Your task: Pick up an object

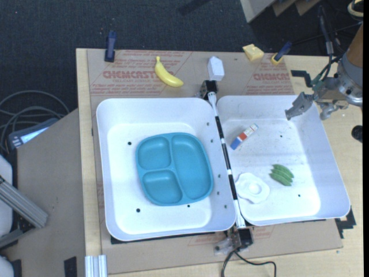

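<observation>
The gripper (311, 104) hangs over the upper right corner of the right bin (323, 172), and its jaws stand apart with nothing between them. In that bin lie a small red, white and blue packet (243, 137) near the middle divider, a green pod (282, 174) further down, and a white fried egg toy (252, 188) at the lower left. The left bin (115, 154) holds a blue divided plate (172, 168). On the worktop (135, 74) behind the bins lie a banana (166, 74) and a yellow cheese wedge (252, 52)
</observation>
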Action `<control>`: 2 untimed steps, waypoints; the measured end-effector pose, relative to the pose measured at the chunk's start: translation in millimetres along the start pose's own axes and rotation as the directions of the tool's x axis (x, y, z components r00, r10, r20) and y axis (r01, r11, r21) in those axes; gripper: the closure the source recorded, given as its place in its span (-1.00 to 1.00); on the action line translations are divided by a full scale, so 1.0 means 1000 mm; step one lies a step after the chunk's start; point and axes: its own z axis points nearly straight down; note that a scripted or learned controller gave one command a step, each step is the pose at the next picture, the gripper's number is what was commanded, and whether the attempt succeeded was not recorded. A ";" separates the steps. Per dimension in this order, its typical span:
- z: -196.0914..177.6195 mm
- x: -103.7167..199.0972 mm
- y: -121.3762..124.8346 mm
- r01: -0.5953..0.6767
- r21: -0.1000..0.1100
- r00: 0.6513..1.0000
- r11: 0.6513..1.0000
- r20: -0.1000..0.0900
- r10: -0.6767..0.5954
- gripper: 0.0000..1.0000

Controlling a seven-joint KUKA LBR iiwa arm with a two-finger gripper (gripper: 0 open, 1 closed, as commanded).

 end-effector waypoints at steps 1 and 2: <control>0.158 0.052 -0.058 0.000 0.000 1.000 1.000 0.000 0.000 -1.00; 0.158 0.041 -0.119 -0.001 0.003 1.000 1.000 -0.001 0.002 -1.00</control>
